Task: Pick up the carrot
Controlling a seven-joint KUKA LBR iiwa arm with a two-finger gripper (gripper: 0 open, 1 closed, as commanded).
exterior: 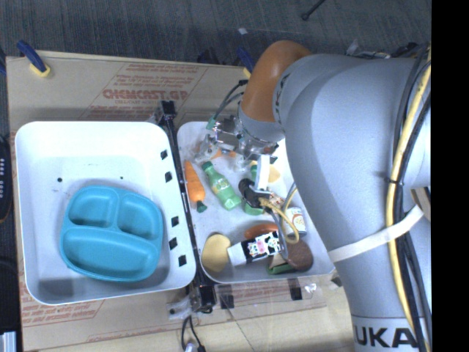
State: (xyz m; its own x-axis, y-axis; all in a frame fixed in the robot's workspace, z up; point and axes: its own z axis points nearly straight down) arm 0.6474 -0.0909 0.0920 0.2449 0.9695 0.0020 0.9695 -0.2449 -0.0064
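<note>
The end effector (233,144) sits low in the right bin (185,134); whether it is open or closed cannot be told. The carrot (194,183), a tapered orange piece, lies just left of and below it, beside a green bottle (220,185). A divider wall runs close along the carrot's far side. The left bin (37,152) holds a smooth blue compartment tray (111,233).

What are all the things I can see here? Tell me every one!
bins: two, white, side by side on the bench
tray: one, blue, three sections, left bin
carrot: one, orange, right bin by its left wall
bottle: one, green, right of the carrot
round thing: one, tan, right bin's near corner
toy pile: several, mixed colours, too jumbled to name
clamps: two, blue, bench's far edge
arm: one, grey with orange band
gripper: one, above the right bin
</note>
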